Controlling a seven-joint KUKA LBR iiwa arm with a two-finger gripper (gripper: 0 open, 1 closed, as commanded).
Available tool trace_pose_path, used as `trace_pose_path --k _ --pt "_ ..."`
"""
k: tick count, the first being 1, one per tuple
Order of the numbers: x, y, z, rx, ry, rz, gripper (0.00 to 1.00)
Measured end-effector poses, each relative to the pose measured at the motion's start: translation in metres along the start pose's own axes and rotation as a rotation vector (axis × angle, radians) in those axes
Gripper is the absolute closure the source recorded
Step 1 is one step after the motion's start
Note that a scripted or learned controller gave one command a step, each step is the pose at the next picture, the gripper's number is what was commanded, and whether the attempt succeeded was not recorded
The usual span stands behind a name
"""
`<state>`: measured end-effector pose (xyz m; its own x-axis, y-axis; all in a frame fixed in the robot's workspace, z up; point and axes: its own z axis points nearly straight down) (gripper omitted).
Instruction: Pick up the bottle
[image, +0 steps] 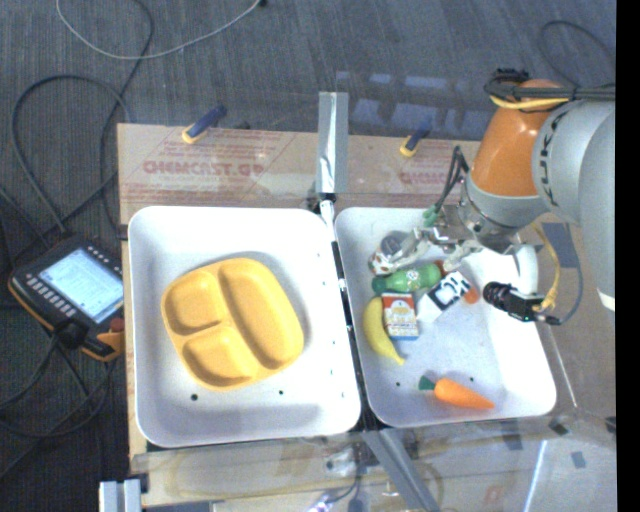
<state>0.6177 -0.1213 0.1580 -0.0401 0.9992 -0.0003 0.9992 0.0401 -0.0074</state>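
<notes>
robot gripper (425, 243) hovers over a green bottle (410, 278) at right bin's (520, 400) upper left; finger state unclear.

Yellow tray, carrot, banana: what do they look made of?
Yellow tray: looks like moulded plastic, matte, three smooth rounded compartments. Carrot: probably toy plastic, uniform orange with a green tip. Banana: likely plastic too, even yellow with slight sheen; real fruit can't be ruled out.

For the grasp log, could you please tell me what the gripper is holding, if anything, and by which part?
It cannot be told: the gripper sits low over the green plastic bottle in the right white bin, but no hold is visible.
</notes>
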Motion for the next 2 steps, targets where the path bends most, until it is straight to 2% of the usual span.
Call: trace_pose_path --k 1,2 --pt "-0.0345 -0.0017 0.0651 -0.005 0.002 0.139 0.0" --pt "-0.0339 -0.0012 0.0578 -0.002 0.004 0.137 1.0"
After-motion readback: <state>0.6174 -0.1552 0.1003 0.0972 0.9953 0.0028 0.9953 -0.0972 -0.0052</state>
